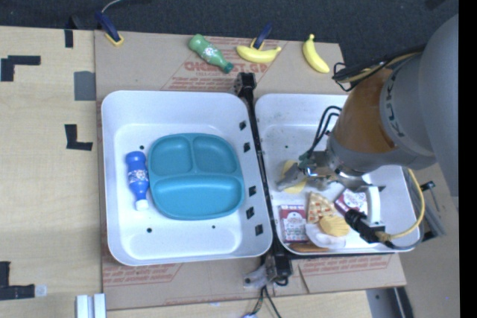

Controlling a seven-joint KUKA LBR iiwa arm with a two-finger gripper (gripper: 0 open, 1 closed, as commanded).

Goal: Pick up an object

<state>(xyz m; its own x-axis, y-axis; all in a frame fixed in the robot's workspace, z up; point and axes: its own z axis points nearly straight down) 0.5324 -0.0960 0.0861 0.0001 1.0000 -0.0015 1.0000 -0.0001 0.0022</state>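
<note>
Over the right bin (268, 109) your end effector (297, 173) hangs low among small objects (320, 216); whether it is open, you cannot tell. On the cardboard surface (149, 63) behind lie two bananas (258, 53) and a green bottle (209, 53).

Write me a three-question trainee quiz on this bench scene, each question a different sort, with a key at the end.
1. True or false: the blue divided plate lies in the left bin.
2. Which lies beside the plate in that bin? A) a blue bottle B) a pizza slice C) a red mug
3. Fill in: the gripper is lowered into the ___ bin.

Key: 1 true. 2 A. 3 right. The two bananas and the green bottle lie outside the bins, on the cardboard.
</note>
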